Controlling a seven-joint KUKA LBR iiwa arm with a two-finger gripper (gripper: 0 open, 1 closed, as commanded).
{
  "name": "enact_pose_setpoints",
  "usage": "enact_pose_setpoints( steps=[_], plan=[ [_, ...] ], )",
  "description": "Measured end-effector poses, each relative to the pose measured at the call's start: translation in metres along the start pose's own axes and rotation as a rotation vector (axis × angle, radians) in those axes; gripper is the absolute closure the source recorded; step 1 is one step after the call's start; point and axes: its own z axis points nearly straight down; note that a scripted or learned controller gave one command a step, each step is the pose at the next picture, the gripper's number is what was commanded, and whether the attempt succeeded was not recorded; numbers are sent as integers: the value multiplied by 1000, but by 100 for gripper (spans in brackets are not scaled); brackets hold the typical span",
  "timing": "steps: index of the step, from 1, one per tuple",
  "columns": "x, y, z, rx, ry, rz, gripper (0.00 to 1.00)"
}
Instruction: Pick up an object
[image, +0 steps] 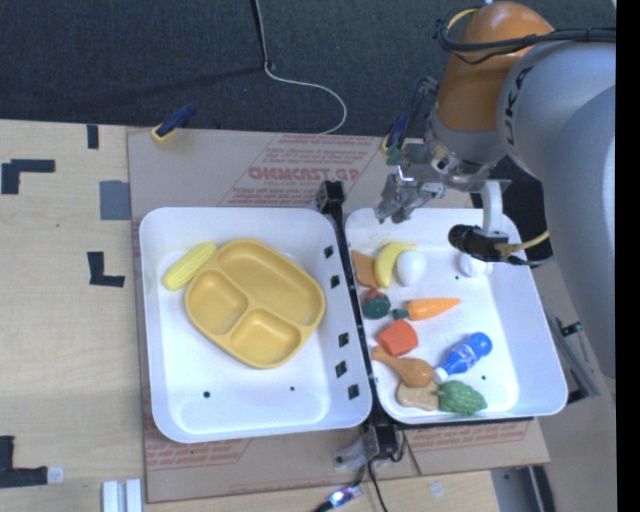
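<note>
Nothing lifted yet; gripper (398, 205) hovers at right bin (520, 330) far edge, finger state unclear; grasp remains.

Below and to the left of my pincer (398, 205) lies a pale wooden table (60, 340), marked here and there with dark grey tape pieces (100, 268). A sheet of brown cardboard (290, 170) printed with red lettering covers the table directly beneath me and runs off to my left. Beyond the cardboard's far edge, above my pincer, a dark carpeted floor (130, 55) fills the top of the view, and a thin white cable (305, 85) curls across it. A blue and yellow clamp (172, 122) grips the cardboard's far left corner, and another blue clamp (396, 130) sits just above me. The light is even and soft, with faint shadows.
</note>
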Motion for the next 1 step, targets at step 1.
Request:
enact_pose_setpoints(
  steps=[1],
  plan=[
    [6,4,14,1,-1,0,100]
  ],
)
